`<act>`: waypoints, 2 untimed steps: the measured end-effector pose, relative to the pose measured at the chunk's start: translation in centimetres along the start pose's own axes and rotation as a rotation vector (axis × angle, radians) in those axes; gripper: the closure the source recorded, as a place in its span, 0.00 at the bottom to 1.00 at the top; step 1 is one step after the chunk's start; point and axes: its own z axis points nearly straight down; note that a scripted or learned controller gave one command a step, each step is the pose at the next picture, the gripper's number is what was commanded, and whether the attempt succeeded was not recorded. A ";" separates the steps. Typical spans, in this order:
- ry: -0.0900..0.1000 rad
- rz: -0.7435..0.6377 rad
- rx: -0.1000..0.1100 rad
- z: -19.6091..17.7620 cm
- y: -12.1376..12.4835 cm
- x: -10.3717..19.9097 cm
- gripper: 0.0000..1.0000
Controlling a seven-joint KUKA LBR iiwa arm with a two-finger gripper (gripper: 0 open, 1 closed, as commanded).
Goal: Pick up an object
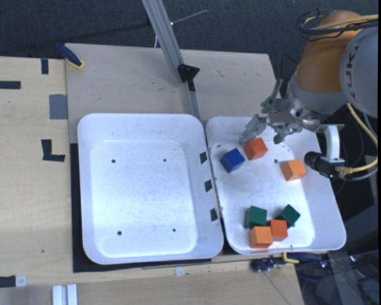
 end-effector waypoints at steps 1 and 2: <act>0.000 0.000 0.000 0.0 0.0 0.0 0.00; -0.001 0.001 0.005 4.5 0.3 -0.1 0.00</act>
